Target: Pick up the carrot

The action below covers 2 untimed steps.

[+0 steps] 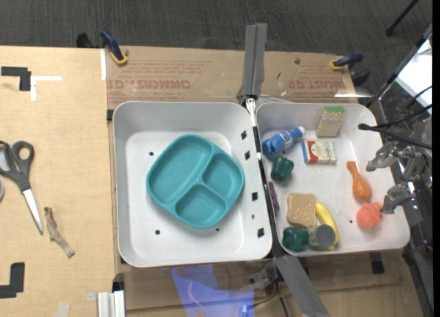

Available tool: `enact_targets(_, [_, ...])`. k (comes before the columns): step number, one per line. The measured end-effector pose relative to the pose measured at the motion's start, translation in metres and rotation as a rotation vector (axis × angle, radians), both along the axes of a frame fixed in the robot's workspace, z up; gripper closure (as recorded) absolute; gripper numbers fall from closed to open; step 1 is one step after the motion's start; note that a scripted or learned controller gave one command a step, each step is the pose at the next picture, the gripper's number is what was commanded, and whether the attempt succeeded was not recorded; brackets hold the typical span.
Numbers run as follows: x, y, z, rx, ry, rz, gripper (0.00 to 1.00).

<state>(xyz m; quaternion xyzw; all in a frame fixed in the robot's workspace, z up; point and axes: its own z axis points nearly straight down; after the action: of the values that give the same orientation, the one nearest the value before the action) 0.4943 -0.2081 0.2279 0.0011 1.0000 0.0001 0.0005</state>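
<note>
Carrot (359,181) nr small printed carton (320,152)

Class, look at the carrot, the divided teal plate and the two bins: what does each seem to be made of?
Carrot: probably moulded plastic, smooth with an even orange colour.
Plate: likely matte plastic, uniform teal with rounded moulded compartments.
Bins: seemingly white plastic, slightly glossy with rounded rims.

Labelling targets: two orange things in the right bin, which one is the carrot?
The carrot is the long, tapered one, lying above the round orange ball, near the right bin's right side. The ball is redder, closer to the front edge.
</note>
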Motion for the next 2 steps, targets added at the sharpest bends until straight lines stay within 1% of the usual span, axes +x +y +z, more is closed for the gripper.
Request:
enact_targets(1, [0.028,0.002,-0.121,0.000,0.000,-0.166,0.00])
enact_targets(2, [0.074,-0.013,-0.134,-0.001,-0.005,-0.453,0.00])
